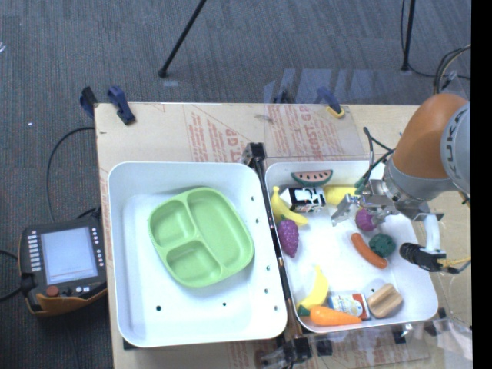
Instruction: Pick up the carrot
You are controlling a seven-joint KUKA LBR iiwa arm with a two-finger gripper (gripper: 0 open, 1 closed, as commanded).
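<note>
You face two bins side by side on bench (184, 133). Left bin (123, 206): holds divided plate (201, 235), centred. Right bin (419, 298): holds all food items. Watermelon slice (311, 177) at far edge; cow figure (306, 199) just before it. Banana (281, 207) and grapes (288, 237) along left wall. Sausage (368, 250) right of centre, broccoli (382, 244) just beside it. Carrot (332, 316) at near edge, beside second banana (316, 287); bread (385, 300) to its right. Gripper (361, 206) above bin's far right part. Pendant (65, 266) on floor, left of bench.

Green divided plate (201, 235) sat in left bin (123, 206); right bin (427, 302) held watermelon slice (311, 177), grapes (288, 237), banana (315, 287) — pendant (63, 260) on floor.
</note>
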